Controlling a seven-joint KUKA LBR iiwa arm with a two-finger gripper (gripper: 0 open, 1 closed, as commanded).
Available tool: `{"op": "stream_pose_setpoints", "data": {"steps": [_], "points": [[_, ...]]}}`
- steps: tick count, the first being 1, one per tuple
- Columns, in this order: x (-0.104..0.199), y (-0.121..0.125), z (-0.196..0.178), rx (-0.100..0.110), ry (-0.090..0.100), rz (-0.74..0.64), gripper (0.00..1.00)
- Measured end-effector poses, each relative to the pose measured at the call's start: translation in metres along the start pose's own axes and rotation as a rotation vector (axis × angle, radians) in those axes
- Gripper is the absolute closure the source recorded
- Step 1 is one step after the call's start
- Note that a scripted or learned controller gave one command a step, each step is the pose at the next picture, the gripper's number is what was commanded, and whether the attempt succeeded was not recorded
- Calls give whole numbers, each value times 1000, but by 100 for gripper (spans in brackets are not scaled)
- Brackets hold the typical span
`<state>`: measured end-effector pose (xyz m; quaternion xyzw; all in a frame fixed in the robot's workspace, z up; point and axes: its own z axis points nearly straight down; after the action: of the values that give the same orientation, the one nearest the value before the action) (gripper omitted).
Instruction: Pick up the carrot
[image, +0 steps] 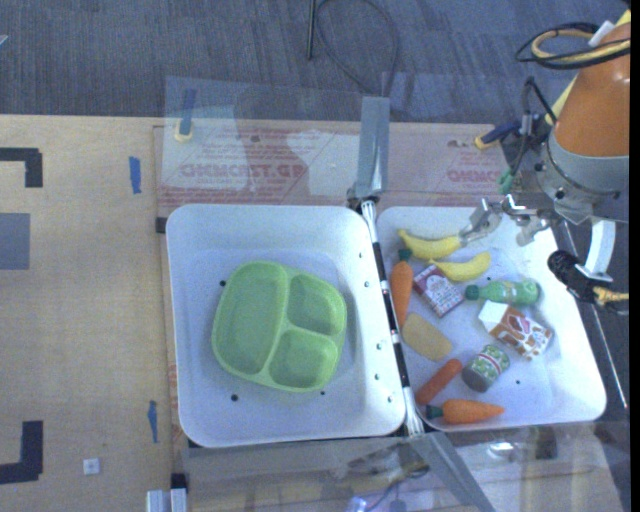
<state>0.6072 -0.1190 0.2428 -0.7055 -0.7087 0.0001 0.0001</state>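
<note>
We see two shallow white plastic bins side by side: left bin (200, 400) holds a green three-compartment plastic plate (280, 325), right bin (580, 390) holds the food items. The grey arm with orange band (592, 120) sits at upper right of frame, its two-finger gripper (503, 222) hovering over the top edge of the right bin, just right of two yellow toy bananas (445, 252).

Carrots: we count three orange carrot-shaped toys. One long carrot (401, 290) lies upright along the right bin's left wall, a short one (440, 380) tilts lower centre, and one with a green tip (468, 410) lies flat at the bin's bottom edge. All are well apart from the gripper.

Step in hand, our read: approach, no grasp yet. Next move calls for travel down-left in frame toward one carrot, aligning the fingers across its narrow width, then descent. The wall-side carrot looks awkward; little clearance.

Fingers: spread apart, nothing between them, touching nothing we can make out.
</note>
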Motion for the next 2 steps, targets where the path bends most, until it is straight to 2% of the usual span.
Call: {"op": "stream_pose_setpoints", "data": {"steps": [1,2], "points": [[-17,-56,110,-2,0,-357,0],[-1,-32,154,-9,-2,-318,0]]}}
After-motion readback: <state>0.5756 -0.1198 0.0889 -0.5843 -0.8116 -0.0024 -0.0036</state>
